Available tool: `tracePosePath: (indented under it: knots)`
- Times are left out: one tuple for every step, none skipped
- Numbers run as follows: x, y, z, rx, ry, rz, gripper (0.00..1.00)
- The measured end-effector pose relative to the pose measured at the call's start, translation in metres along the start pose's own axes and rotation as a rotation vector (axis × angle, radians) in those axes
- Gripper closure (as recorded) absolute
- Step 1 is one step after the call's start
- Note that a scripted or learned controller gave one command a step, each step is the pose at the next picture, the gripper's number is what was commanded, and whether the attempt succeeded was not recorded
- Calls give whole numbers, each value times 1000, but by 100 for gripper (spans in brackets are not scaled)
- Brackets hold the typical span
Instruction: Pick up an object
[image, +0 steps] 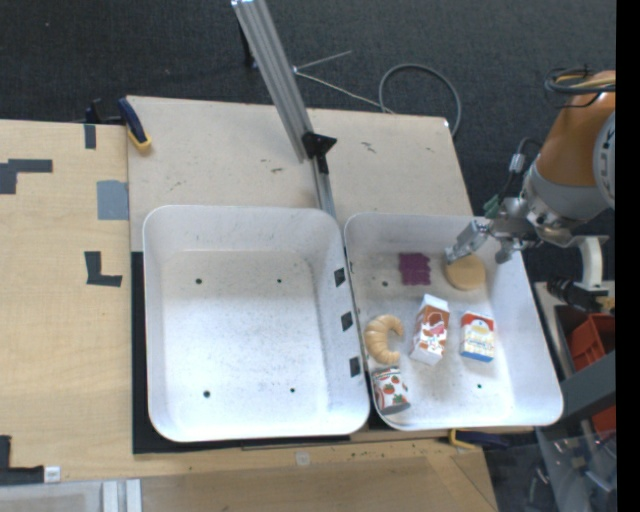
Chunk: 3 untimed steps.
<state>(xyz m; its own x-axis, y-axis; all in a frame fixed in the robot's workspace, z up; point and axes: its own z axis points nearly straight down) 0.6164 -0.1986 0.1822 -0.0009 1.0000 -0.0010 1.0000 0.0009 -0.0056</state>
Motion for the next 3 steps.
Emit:
tracePosePath:
  knots:
    - [6,4,47,0,0,-1,0]
    - [5,6,90,-11,-6,-1,0]
    - [7,5,83,-6,-1,-2,100]
